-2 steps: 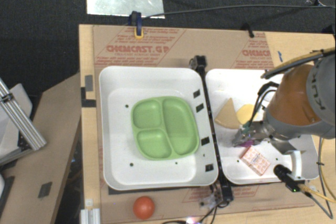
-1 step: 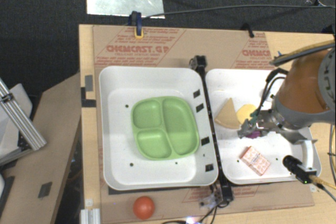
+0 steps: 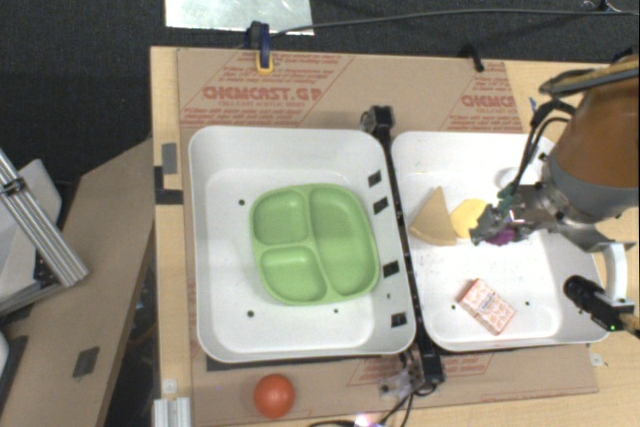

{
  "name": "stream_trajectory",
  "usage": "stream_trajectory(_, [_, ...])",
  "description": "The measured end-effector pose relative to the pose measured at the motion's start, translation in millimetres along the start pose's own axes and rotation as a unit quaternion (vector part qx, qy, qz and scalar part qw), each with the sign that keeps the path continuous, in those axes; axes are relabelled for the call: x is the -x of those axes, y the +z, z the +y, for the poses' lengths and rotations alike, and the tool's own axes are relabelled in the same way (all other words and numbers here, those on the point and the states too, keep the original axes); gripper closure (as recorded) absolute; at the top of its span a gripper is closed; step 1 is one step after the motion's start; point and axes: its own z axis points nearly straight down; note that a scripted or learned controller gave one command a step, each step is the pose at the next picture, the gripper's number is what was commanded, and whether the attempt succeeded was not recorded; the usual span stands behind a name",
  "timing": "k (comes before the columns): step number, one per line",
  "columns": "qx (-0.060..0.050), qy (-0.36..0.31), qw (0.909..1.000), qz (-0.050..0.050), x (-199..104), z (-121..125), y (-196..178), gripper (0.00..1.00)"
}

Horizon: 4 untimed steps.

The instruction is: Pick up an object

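Note:
In the right bin (image 3: 440,320) lie a tan wedge-shaped piece (image 3: 432,217), a yellow object (image 3: 468,215) beside it, and a pink patterned box (image 3: 486,304) nearer the front. My gripper (image 3: 497,230) is low in the right bin, right next to the yellow object's right side. Something purple (image 3: 505,235) shows at the fingertips; whether it is gripped I cannot tell. The grey arm with its orange band (image 3: 600,140) comes in from the right.
The left bin (image 3: 215,245) holds a green divided plate (image 3: 312,243). A red-orange ball (image 3: 273,394) lies on the bench in front of the left bin. A black divider with clips (image 3: 392,215) runs between the bins. A cable crosses the dark floor behind.

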Motion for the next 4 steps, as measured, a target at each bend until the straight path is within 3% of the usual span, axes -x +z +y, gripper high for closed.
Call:
stream_trajectory(1, [-0.003,0.0,1.0,0.0,0,1,-7,1.0])
stream_trajectory(3, [-0.003,-0.003,1.0,0.002,-112,8,-20,1.0])
stream_trajectory(4, [-0.005,-0.002,1.0,0.002,-168,8,-5,1.0])
